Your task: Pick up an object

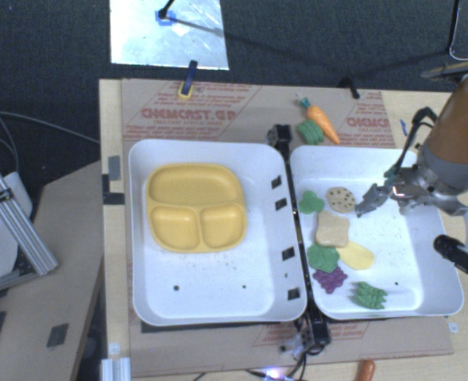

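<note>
A robotics lab, by the look of it — dark carpet (43, 46) underfoot, loose cables (27, 117) trailing over it, an aluminium frame rail (11, 213) at the left, and a counter (110, 348) lined with printed cardboard (210, 109) carrying two white bins (218, 312) — plastic toy food (333, 230) inside one.

A toy carrot (322, 121) and possibly a blue-yellow clamp (188, 81) lie outside the bins.

Our grey arm with its orange band

We see a rounded orange-brown band (460, 125) above a grey metal wrist (448, 177), thin black cables (412, 133) looping beside it, a grey gripper (370, 202) ending in dark fingers, and a black cylindrical fitting (458, 252) below.
</note>
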`<act>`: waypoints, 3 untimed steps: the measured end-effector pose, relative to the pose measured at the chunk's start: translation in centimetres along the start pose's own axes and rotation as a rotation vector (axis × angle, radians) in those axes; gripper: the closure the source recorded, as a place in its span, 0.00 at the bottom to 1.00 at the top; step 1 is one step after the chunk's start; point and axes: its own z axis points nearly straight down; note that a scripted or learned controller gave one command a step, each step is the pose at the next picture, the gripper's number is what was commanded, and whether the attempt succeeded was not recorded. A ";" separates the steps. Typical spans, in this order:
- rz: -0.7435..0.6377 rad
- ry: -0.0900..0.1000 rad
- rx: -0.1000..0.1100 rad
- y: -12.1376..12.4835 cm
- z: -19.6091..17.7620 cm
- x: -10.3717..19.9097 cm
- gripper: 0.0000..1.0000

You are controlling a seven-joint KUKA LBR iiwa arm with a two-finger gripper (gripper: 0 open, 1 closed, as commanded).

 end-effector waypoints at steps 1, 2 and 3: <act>0.001 0.003 0.010 -2.9 9.9 2.7 0.00; 0.003 0.001 -0.005 -6.2 11.0 5.2 0.00; -0.001 0.001 -0.003 -4.2 11.0 5.2 0.00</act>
